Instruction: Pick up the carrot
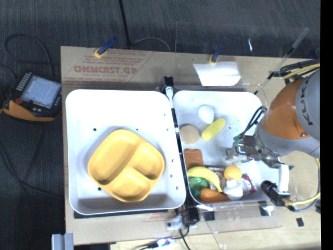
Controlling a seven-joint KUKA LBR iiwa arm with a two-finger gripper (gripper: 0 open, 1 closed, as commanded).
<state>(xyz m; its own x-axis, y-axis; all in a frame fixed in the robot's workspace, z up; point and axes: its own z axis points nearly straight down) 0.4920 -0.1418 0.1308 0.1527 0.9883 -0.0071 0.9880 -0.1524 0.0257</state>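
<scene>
Lowest in the right bin (254, 99) lies the carrot (213, 195), below and left of the gripper (238, 151), touching a green vegetable (196, 184) and banana (204, 175). Whether the gripper is spread or closed I cannot tell. Corn (213, 129) sits above-left.

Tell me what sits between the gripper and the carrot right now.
The gripper hovers in the right bin, above and to the right of the carrot at the bin's near edge. A yellow lemon-like piece and a white item lie between them; the banana crowds the carrot's upper side.
</scene>
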